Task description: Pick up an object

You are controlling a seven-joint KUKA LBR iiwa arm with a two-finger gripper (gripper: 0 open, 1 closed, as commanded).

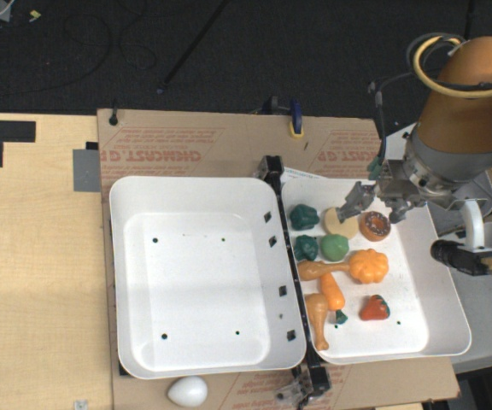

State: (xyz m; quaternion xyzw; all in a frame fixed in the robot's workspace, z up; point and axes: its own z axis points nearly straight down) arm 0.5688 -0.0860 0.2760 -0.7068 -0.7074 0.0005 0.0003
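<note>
My gripper (376, 207) hangs over the back of the right bin (438, 331), its two fingers (354, 202) spread open. Just below the fingertips in the image lies a brown ring-shaped donut (374, 225); it is not clamped between them. Beside it are a cream piece (338, 225), a green ball (335, 247), two dark green pieces (304, 218), an orange pumpkin (368, 266), a carrot (331, 291), a tan piece (317, 319) and a red pepper (375, 307).
The left bin (135, 220) stands next to the right one, with black clips along the shared wall (284, 254). A white egg (187, 391) lies outside the bins at the front. The arm's grey and orange body (459, 118) looms over the back right.
</note>
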